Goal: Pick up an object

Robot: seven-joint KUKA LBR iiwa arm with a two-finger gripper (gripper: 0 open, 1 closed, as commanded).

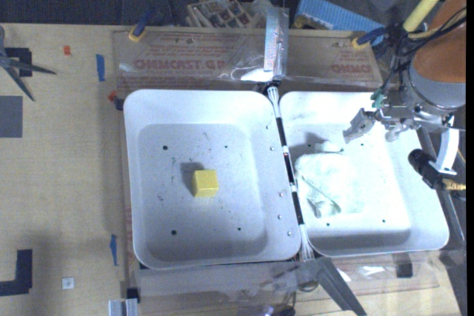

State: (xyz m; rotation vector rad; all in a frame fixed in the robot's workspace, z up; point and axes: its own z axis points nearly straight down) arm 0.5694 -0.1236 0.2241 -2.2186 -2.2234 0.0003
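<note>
Yellow block [206, 183] sits mid-floor of left bin [141, 115]. Gripper [358, 127] hangs over right bin [429, 233], well apart from the block; its state: cannot tell. Risk: descending here closes on bare floor or clear wrapping [324, 189].

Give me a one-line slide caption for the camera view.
KUKA arm's gripper hovers over the right bin; a yellow cube sits alone in the left bin.

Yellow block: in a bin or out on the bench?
In. The block sits on the left bin's floor, near the middle.
</note>
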